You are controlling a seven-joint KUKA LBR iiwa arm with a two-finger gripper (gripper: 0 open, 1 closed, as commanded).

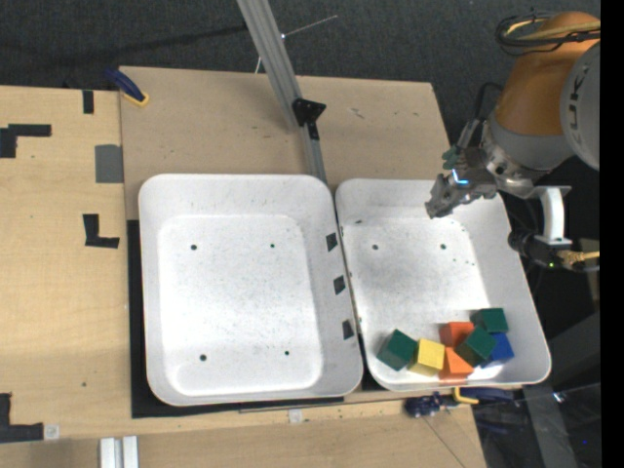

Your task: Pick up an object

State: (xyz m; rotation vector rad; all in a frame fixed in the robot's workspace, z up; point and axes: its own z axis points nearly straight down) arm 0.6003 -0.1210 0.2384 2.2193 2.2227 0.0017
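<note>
The gripper [446, 201] hangs over the far edge of the right bin [390, 208]; whether its jaws are spread or pressed together cannot be told, and nothing shows between them. The coloured blocks [450, 347] huddle in that bin's near right corner, well apart from it.

Two white bins [239, 188] — seven or so small blocks [450, 347], one gripper [444, 204].
</note>
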